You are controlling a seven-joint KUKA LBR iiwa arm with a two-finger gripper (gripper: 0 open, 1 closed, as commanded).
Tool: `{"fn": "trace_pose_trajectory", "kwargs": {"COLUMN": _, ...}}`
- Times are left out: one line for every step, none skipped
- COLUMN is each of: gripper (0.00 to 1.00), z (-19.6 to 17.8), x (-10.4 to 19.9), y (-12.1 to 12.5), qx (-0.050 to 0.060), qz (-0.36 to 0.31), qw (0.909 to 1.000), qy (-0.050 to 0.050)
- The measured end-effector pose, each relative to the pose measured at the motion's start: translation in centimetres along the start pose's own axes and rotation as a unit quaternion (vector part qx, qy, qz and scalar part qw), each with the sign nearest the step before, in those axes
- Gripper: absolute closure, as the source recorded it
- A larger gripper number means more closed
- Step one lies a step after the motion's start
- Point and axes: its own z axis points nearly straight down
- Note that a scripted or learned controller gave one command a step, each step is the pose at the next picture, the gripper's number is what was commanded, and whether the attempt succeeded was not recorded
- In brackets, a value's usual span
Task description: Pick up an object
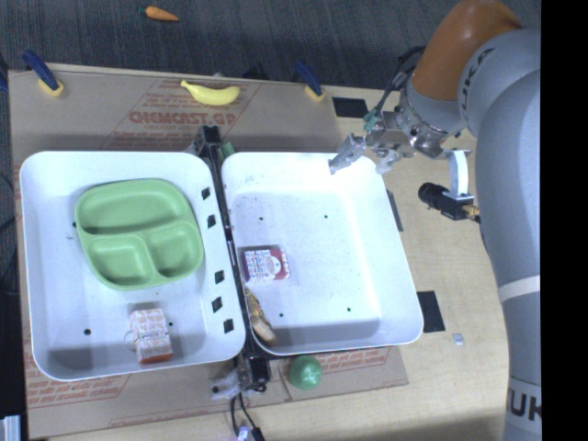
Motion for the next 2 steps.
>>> {"fn": "trace_pose_trajectory", "kwargs": {"gripper": 0.0, "z": 11.8, "x": 2.6, "y": -0.1, "qx": 0.002, "qz": 0.0, "qw": 1.0, "qy": 0.0}}
{"fn": "trace_pose_trajectory", "kwargs": {"gripper": 1.0, "z": 10.6, "x": 2.6, "y": 0.0, "qx": 0.002, "qz": -0.002, "qw": 1.0, "qy": 0.0}}
